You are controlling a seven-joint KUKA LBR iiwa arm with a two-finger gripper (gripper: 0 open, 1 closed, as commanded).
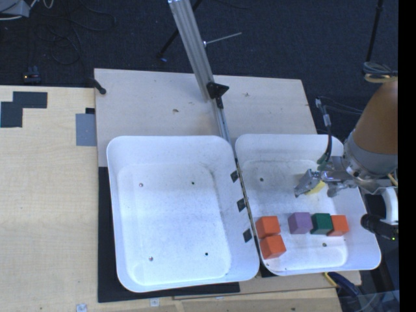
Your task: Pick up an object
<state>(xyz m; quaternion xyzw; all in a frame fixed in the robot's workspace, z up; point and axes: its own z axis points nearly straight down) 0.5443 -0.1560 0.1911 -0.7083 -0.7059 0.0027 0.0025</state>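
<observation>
Reaching in from the right, the grey arm with its orange band (380, 119) hangs its two-finger gripper (316, 182) low over the right-hand shallow white bin (279, 155). A small yellow block (316, 186) shows at the fingertips, seemingly caught between the metal fingers, which look drawn in around it; the block is partly hidden, so whether it is truly clamped or merely lying under the claw is hard to judge. Toward the near edge of this bin lie the other candidates: a purple cube (299, 222), a green cube (321, 223) touching an orange cube (338, 225) at its right, and two more orange cubes, one (268, 226) just above the other (273, 246), close to the divider. All of these lie nearer the camera than the claw, well apart from it. The left-hand white bin (130, 168) sits beside, across the divider. A straight lift would likely settle whether the yellow block comes away.
</observation>
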